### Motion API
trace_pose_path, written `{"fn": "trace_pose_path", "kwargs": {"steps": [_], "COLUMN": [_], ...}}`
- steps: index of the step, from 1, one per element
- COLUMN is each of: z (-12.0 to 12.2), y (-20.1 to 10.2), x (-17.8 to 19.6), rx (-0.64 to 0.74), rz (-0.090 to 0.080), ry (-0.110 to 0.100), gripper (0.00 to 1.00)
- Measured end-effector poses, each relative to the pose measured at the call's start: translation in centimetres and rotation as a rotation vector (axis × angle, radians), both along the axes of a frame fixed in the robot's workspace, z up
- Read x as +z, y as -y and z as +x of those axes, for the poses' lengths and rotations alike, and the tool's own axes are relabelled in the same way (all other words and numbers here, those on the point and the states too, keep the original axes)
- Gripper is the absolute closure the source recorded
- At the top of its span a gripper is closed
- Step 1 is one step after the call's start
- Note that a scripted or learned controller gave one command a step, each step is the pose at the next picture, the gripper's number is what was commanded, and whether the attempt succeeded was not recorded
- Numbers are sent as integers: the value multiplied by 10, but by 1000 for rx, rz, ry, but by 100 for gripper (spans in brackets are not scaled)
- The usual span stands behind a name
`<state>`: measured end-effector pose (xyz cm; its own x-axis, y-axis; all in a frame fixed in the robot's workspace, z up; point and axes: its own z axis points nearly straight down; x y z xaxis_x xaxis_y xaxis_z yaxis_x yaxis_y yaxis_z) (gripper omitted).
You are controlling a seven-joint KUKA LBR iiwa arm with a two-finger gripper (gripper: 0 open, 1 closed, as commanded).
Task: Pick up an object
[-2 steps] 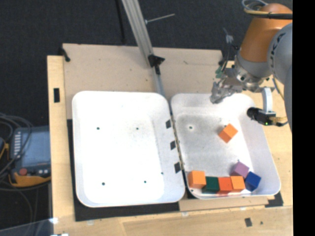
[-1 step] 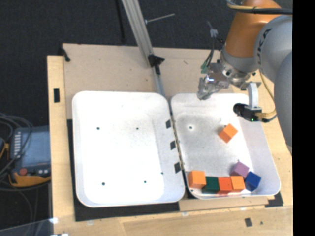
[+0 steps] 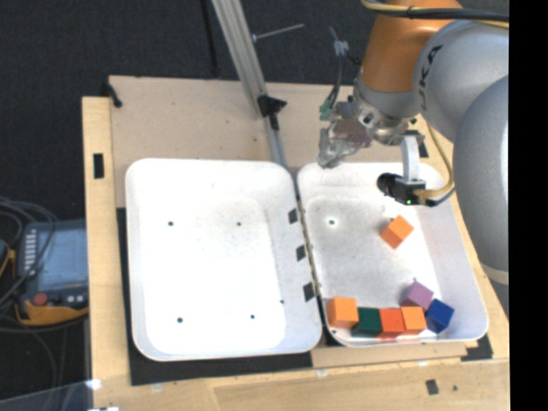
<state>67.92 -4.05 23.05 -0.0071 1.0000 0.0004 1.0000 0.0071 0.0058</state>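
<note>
An orange block (image 3: pixel 396 230) lies on its own on the floor of the right bin (image 3: pixel 454 255), tilted so one corner points toward the far rim; it sits below and a little to the right of the gripper (image 3: pixel 332 155), well apart from it and touching nothing else. The gripper hangs over the far left corner of that same bin, close to the rim, with nothing visible between its fingers; from here they are a blur of metal and I cannot tell whether they are spread or pressed together. Further from the fingers, along the near edge of the bin, a row of blocks lies packed side by side: a second orange block (image 3: pixel 343 310) at the left, a dark green block (image 3: pixel 369 321) next to it, then a reddish orange block (image 3: pixel 392 320) and another small orange one (image 3: pixel 413 318), with a blue block (image 3: pixel 439 314) at the right end and a purple block (image 3: pixel 419 294) just behind, touching the row. Up from the gripper runs the grey arm (image 3: pixel 471 75) with its orange band (image 3: pixel 398 41), coming in from the right. To the left of the fingers, across the shared rims, sits the left bin (image 3: pixel 145 187). A slanted metal rail (image 3: pixel 248 62) leans behind the bins, and both rest on a wooden bench (image 3: pixel 171 101).
</note>
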Motion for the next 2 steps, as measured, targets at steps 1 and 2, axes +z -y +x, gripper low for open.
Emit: {"fn": "trace_pose_path", "kwargs": {"steps": [1, 2], "z": [-11, -20], "y": [-52, -103], "x": [13, 0], "rx": [0, 0], "rz": [1, 0], "ry": [-5, -8], "gripper": [100, 100]}}
